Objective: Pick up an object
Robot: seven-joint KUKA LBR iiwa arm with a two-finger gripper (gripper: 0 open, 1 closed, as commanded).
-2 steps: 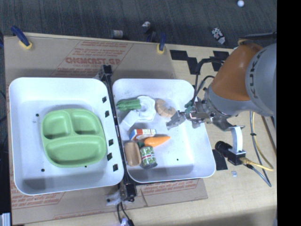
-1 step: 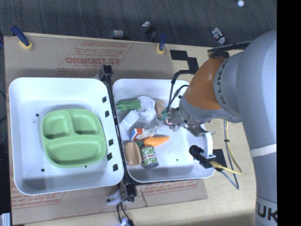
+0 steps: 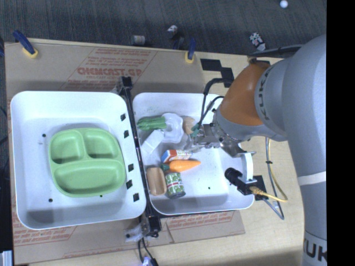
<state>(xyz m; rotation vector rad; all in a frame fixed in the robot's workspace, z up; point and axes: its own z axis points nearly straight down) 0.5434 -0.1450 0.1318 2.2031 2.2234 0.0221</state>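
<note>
Nearest, right bin (image 3: 238, 203): green-lidded jar (image 3: 175, 185) beside a tan roll (image 3: 155, 180), orange carrot (image 3: 184, 164) just above. My gripper (image 3: 195, 139) sits over the pile at mid-bin, beside clear plastic wrap (image 3: 166, 131); grip state: cannot tell. Farther, a green pickle (image 3: 151, 123). Left bin (image 3: 28, 110) holds a green divided tray (image 3: 87, 160).

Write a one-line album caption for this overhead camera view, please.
Grey arm reaches into the right bin above a toy carrot; a green tray lies in the left bin.

Single fixed camera above the bench, angled down, both white bins (image 3: 22, 148) in frame, arm (image 3: 294, 110) entering from right
</note>
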